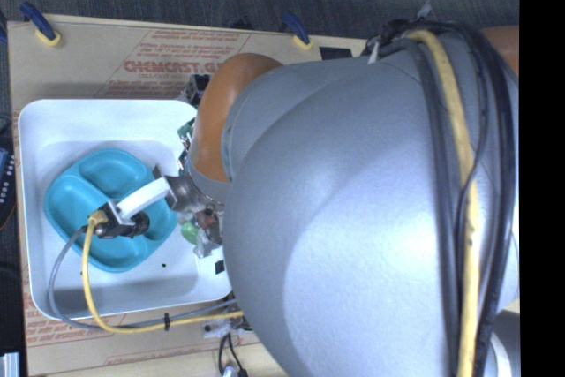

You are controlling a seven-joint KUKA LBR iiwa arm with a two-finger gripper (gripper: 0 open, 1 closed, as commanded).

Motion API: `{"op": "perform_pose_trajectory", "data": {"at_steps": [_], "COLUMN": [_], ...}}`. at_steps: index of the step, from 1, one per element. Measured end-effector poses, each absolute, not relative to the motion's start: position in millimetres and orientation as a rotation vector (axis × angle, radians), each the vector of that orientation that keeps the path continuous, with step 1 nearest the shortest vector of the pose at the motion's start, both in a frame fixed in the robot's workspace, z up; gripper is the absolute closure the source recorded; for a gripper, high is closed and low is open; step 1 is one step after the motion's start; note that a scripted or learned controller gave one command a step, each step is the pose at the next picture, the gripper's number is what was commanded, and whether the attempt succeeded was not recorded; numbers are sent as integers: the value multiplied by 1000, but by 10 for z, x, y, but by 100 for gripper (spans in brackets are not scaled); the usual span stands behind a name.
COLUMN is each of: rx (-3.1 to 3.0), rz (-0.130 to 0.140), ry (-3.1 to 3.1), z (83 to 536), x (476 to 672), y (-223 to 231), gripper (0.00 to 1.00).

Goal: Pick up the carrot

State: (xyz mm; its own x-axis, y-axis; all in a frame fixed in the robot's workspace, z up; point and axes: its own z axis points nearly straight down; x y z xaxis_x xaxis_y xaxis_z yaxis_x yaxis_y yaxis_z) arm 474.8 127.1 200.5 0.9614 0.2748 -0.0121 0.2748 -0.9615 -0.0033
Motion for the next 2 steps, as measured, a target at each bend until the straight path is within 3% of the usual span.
{"op": "perform_pose_trajectory", "data": {"at_steps": [1, 2], "rx": [-2977, -2963], "rz": [11, 26], "ry": [-991, -1005], "z": [2628, 2711], "x": [4761, 4752], "y": [781, 809], "gripper": [100, 100]}}
